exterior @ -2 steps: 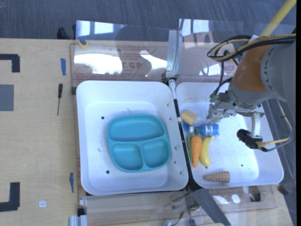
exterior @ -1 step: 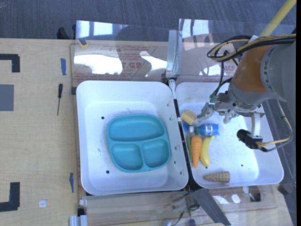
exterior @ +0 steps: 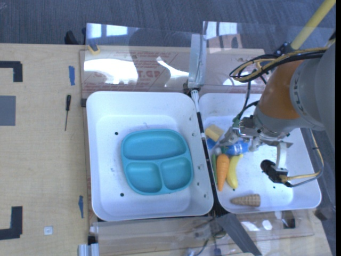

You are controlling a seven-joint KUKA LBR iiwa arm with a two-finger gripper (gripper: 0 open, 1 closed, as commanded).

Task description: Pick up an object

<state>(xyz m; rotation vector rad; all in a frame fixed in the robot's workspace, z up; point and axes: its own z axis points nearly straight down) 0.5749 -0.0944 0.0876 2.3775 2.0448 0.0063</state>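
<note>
robot arm reaching into the right bin over a small pile of toy food

we look down at a slant on a pale wooden worktop [exterior: 37, 159] that carries two shallow white bins side by side. the left bin [exterior: 101, 116] holds a turquoise divided plate [exterior: 157, 160] with one long compartment at the back and two smaller ones at the front; the plate sits near the middle of that bin.

the right bin [exterior: 303, 196] holds the toy food. an orange carrot [exterior: 222, 169] lies lengthwise near the bin's left wall, and a yellow banana [exterior: 233, 170] lies just beside it on its right, touching or nearly touching it. a pale yellow block [exterior: 213, 133] sits behind them, close to the wall. a small blue piece [exterior: 237, 148] lies between the block and the banana, right under the arm's tip. a tan waffle cone [exterior: 245, 200] lies on its side near the front edge of the bin, apart from the rest.

the grey arm [exterior: 314, 92] with its orange band [exterior: 278, 95] comes in from the right. its claw [exterior: 235, 140] sits low over the back of the pile, just above the blue piece. we cannot tell how its fingers stand, or whether they have hold of anything, because the metal parts are small and cluttered there. black and yellow cables [exterior: 256, 65] loop above the wrist.
</note>
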